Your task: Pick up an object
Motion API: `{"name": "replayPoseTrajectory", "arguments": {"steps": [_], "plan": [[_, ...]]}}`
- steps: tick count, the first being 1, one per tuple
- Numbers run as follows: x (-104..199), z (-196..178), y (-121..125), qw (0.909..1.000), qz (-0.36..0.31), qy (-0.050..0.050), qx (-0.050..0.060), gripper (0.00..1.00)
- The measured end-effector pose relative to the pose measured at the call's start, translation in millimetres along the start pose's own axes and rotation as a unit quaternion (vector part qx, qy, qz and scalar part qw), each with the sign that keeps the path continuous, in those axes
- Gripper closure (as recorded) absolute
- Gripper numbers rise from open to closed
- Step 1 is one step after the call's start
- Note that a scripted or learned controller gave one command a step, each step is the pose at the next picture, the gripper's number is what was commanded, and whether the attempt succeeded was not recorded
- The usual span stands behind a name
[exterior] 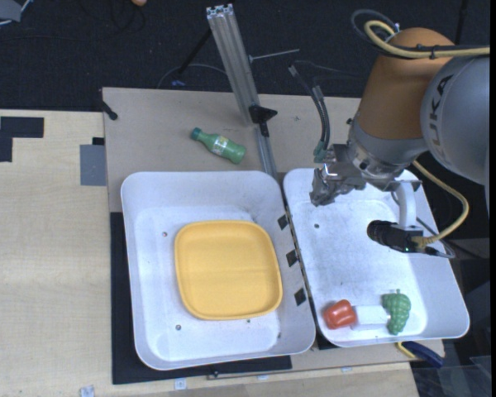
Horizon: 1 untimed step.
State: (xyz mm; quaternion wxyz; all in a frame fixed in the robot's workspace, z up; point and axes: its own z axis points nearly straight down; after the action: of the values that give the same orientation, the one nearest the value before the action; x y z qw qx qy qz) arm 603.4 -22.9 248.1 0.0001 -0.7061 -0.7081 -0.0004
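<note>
arm [413, 98] over right bin [355, 255], red pepper [340, 313]

Matt yellow plastic plate [228, 269] in a scuffed white bin [140, 222] — bench [41, 246] of pale wood.

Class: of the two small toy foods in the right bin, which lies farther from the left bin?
The green broccoli-like piece; the red pepper-like one lies beside the divide.
</note>
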Motion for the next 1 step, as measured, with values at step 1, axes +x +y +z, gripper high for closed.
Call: {"name": "replayPoseTrajectory", "arguments": {"steps": [1], "plan": [[49.0,17.2,-12.0,1.0000,0.000,0.000,0.001,1.00]]}}
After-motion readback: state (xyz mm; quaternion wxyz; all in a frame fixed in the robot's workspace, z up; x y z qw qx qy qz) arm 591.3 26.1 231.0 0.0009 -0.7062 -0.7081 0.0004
